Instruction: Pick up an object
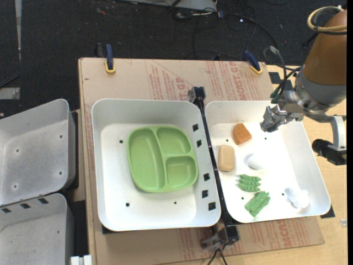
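My gripper (270, 123) hangs over the back of the right bin (309, 164), just right of an orange-brown bread piece (241, 133). Nothing shows between its fingers. A tan bread roll (226, 158) lies near the bin's left wall. A small white rounded object (255, 161) sits in the middle. Two green pea pods (249, 182) (257, 202) lie toward the front, and a white lumpy object (298, 198) rests at the front right.
The left bin (110, 148) holds a green divided plate (162, 159). Black clamps sit on the divider between the bins at back (197, 94) and front (220, 237). White trays (33, 148) lie off the bench to the left.
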Controlling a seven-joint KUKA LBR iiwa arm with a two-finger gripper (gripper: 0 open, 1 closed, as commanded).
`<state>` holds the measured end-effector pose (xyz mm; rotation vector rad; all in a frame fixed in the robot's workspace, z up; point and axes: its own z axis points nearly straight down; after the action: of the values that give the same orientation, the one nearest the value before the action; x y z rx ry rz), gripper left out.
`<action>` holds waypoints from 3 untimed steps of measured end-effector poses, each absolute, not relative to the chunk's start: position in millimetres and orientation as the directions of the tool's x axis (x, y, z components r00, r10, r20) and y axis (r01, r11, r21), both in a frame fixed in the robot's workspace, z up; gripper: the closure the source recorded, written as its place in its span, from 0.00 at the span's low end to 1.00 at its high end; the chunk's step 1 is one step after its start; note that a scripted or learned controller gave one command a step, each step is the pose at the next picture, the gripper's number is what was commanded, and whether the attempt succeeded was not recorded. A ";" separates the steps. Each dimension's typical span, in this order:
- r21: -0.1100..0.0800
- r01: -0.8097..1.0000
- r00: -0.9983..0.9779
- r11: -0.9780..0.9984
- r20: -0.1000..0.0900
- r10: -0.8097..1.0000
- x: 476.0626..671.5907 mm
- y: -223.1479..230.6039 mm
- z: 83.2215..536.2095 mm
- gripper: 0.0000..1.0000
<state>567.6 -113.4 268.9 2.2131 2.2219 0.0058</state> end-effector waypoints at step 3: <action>-0.001 1.000 -0.008 0.008 0.002 1.000 538.9 36.0 244.8 1.00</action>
<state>538.9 36.0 244.8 2.2134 2.2322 0.0010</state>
